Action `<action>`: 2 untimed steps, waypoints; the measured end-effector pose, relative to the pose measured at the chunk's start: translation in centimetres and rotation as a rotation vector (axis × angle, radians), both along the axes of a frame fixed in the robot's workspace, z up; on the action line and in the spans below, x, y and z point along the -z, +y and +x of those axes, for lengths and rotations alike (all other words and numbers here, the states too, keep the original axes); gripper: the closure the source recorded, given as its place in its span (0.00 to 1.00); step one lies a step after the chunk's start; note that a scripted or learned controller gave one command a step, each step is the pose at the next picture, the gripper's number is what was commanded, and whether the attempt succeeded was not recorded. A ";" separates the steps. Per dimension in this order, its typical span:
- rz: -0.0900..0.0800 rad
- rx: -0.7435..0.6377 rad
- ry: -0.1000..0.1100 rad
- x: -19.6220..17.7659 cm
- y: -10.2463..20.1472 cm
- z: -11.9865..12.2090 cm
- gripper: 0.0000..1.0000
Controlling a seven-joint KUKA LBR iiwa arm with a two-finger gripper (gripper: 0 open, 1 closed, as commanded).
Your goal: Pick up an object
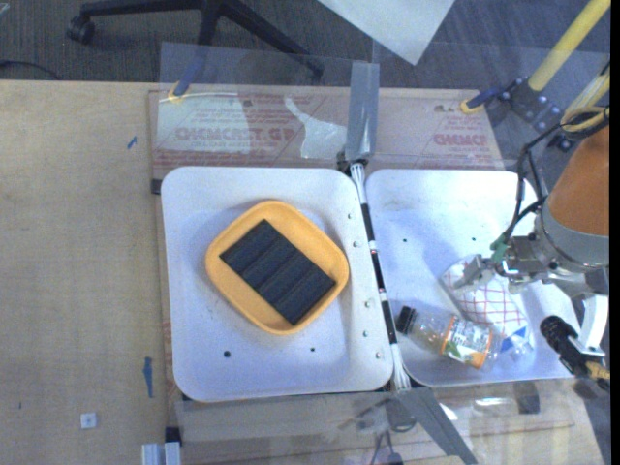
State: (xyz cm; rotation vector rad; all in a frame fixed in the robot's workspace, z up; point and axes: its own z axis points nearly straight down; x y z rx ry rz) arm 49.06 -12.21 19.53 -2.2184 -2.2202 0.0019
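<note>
- At about four o'clock in the scene, inside the right bin (pixel 436 201), a white packet with a red lattice print (pixel 492 303) lies just under the gripper (pixel 489 271), which looks like the likeliest target
- Just beside it, toward six o'clock, a small plastic bottle (pixel 450 335) lies on its side with its dark cap pointing to nine o'clock
- Whether the fingers are apart or together I cannot tell; nothing is visibly between them
- Judging by this, the approach step is in hand; the next move calls for a straight descent and a firm close on the packet
- Over at nine o'clock, the left bin (pixel 184 356) holds an orange tray with a dark ribbed pad (pixel 277 265)
</note>
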 end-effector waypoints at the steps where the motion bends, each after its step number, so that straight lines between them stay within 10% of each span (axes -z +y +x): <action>1: -0.002 -0.092 -0.009 8.3 -0.9 3.4 0.00; 2: 0.000 -0.263 -0.003 5.9 0.7 -1.1 0.00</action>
